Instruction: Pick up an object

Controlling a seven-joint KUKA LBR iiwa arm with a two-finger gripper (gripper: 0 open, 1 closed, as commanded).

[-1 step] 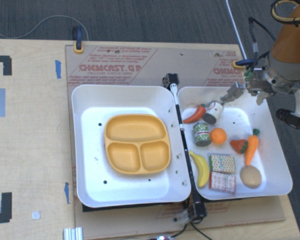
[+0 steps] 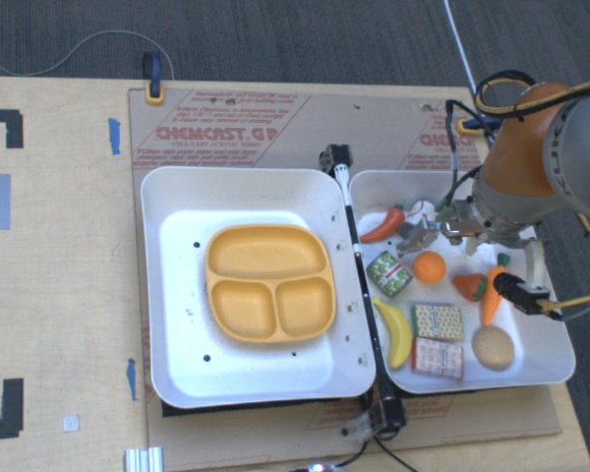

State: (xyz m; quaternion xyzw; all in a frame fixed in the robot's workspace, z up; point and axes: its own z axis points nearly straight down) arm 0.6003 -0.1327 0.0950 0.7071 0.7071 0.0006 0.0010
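The right white bin (image 2: pixel 560 362) holds the toys. A red chili pepper (image 2: pixel 381 225) lies at its upper left, with a small orange (image 2: pixel 430 267) and a green carton (image 2: pixel 389 273) below it. Further down are a banana (image 2: pixel 397 333), two patterned boxes (image 2: pixel 439 323) (image 2: pixel 439 358), a tan potato (image 2: pixel 493 347), a carrot (image 2: pixel 491 303) and a red strawberry (image 2: pixel 468 285). My gripper (image 2: pixel 420 234) hangs low in this bin, just right of the chili pepper and above the orange. Nothing is seen held in it.
The left white bin (image 2: pixel 167 264) carries a yellow three-compartment tray (image 2: pixel 269 281). A black clamp (image 2: pixel 335 157) sits at the top of the divider between the bins. The arm's grey wrist and cables (image 2: pixel 516 205) cover the right bin's upper right part.
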